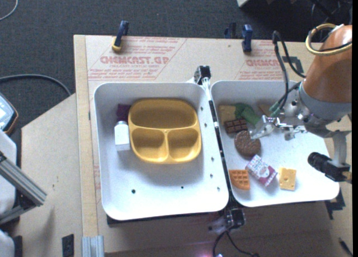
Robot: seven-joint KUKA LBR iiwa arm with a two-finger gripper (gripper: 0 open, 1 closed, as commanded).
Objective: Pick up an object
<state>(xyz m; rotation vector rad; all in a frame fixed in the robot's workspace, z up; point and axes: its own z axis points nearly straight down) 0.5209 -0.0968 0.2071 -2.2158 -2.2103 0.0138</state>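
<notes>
From where I stand, the arm (330, 76) leans in over the right bin (313, 188), and its jaws (263, 130) hang low just above the round brown cookie (246, 143), close to the chocolate bar (235, 125). I cannot tell how far the jaws are parted, and nothing shows between them, so I would not say anything is held.

To do this well, I think the jaws should come straight down centred on the cookie, straddling its edge without nudging the chocolate bar or the green piece (247, 114) behind it, then close firmly before lifting.

The cookie looks flat, dark and disc-shaped, lying on the bin floor, so it offers little height to pinch. The waffle (239, 179), the pink-and-white packet (261, 170) and the cheese wedge (288, 179) lie nearer the front. The left bin (112, 188) holds a yellow divided tray (164, 130) and a small white bottle (121, 135)
</notes>
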